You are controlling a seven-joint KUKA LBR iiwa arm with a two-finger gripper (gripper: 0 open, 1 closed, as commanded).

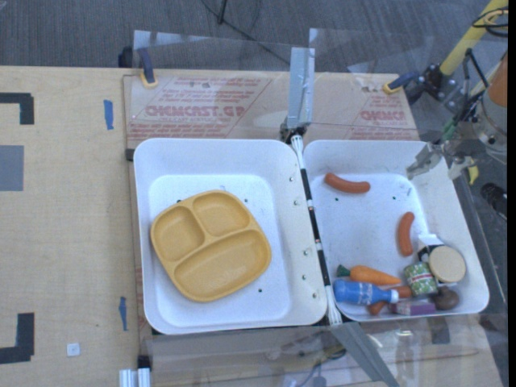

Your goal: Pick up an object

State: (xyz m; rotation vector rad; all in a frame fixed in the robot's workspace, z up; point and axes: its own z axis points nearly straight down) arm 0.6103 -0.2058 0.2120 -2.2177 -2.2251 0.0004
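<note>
Grey gripper (445, 153) hovering over right bin (477, 248) far corner, finger state unclear. Two sausages (347, 185), carrot (374, 276), blue bottle (364, 292) lying inside. Yellow divided plate (210, 244) sitting in left bin (145, 192).

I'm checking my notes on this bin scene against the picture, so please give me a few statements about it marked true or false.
1. The yellow divided plate lies in the left bin. True.
2. Two sausages lie in the right bin. True: one sausage near the top, another sausage at the right.
3. The carrot rests on the plate. False: it lies in the right bin, above the blue bottle.
4. The gripper holds a sausage. False: it is at the right bin's upper right corner, with nothing seen between its fingers.
5. The blue bottle stands upright. False: it lies on its side.
</note>
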